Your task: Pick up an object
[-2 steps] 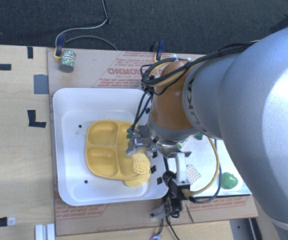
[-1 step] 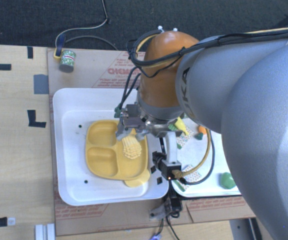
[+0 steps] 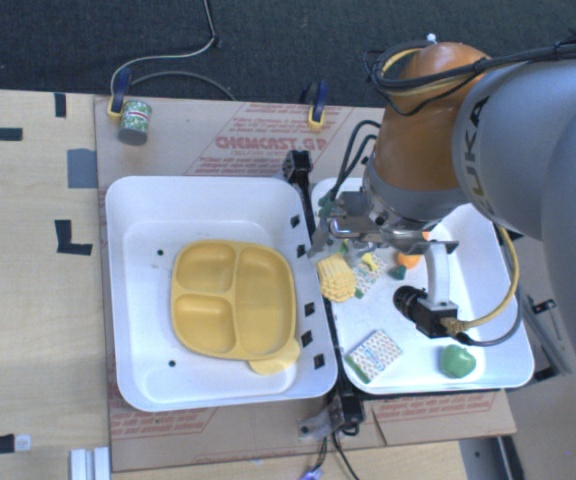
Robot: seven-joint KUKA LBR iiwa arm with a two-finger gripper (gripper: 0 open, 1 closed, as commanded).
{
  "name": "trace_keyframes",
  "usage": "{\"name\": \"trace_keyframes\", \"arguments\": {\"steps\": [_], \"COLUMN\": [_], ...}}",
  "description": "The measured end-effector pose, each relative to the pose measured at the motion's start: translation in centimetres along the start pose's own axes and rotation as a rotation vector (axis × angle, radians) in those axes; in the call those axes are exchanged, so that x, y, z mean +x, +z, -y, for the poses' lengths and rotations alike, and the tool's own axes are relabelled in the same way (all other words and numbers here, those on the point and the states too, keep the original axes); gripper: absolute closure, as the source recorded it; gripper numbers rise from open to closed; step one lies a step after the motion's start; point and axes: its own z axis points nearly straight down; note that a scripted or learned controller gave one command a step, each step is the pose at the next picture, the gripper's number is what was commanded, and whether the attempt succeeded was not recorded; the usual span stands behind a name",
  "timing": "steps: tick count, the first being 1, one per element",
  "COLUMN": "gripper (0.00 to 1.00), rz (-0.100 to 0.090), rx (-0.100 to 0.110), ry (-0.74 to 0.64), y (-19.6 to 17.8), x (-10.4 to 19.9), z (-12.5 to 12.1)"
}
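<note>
- Two white bins side by side on the counter (image 3: 28, 268): left bin (image 3: 128, 268) and right bin (image 3: 508, 368), rims meeting along a line of black clips.
- Arm (image 3: 438, 138) in from 3 o'clock, bulking over the right bin's 12 o'clock half; wrist low over that bin's 10 o'clock corner.
- Pincer (image 3: 353, 236) just above the yellow corn cob (image 3: 337, 279); cannot tell how the pincer stands, its tip being lost under the wrist.
- Corn cob hard against the right bin's 9 o'clock wall, little room on that side.
- Patterned card (image 3: 374, 354) at the right bin's 7 o'clock, near the rim.
- Green lump (image 3: 457, 360) at 5 o'clock, close to the front rim, well apart from the card.
- Small orange piece (image 3: 408, 262) and other bits near the middle, partly hidden by a black fitting and yellow hose.
- Bare floor left between card and green lump.
- Left bin: yellow divided tray (image 3: 234, 299) in the middle, open floor all round it.
- Small jar (image 3: 134, 122) outside the bins at 11 o'clock.
</note>
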Motion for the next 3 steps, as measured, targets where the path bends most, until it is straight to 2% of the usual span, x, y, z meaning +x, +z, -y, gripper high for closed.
{"name": "trace_keyframes", "arguments": {"steps": [1, 2, 3], "gripper": [1.00, 1.00, 1.00], "rz": [0.000, -0.002, -0.001], "rx": [0.003, 0.001, 0.003], "ry": [0.000, -0.003, -0.002], "y": [4.6, 5.5, 8.4], "x": [-3.2, 0.9, 0.7], "z": [-1.2, -6.0, -3.4]}}
